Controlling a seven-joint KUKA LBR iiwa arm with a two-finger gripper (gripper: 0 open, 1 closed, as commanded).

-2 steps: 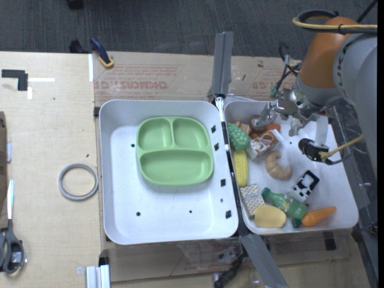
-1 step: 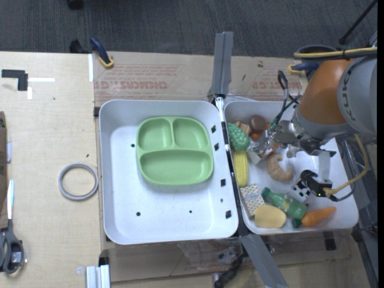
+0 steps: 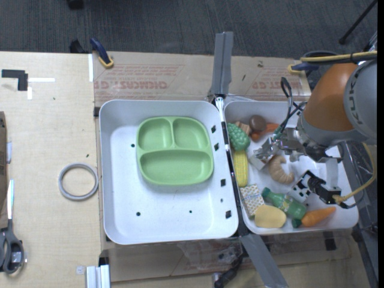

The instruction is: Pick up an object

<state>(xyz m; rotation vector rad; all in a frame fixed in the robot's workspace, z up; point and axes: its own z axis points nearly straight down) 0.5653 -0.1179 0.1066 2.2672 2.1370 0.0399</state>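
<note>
The right bin [image 3: 336, 225] holds several toy foods: a corn cob [image 3: 240, 167], a green broccoli piece [image 3: 238, 137], a brown round item [image 3: 258, 123], a tan croissant [image 3: 281, 171], a green bottle [image 3: 287, 201], a yellow lemon [image 3: 270, 217], a carrot [image 3: 318, 215] and a checkered cracker [image 3: 252, 198]. My gripper [image 3: 270, 150] reaches down into this bin from the right, just above the croissant and right of the corn. Its fingertips sit among the items and their gap is hidden.
The left bin [image 3: 114, 179] holds a green three-compartment plate [image 3: 174, 150]. On the bench to the left lie a grey tape ring [image 3: 78, 181] and scissors [image 3: 11, 245]. A blue clamp [image 3: 101, 51] lies at the back. A divider wall [image 3: 227, 161] separates the bins.
</note>
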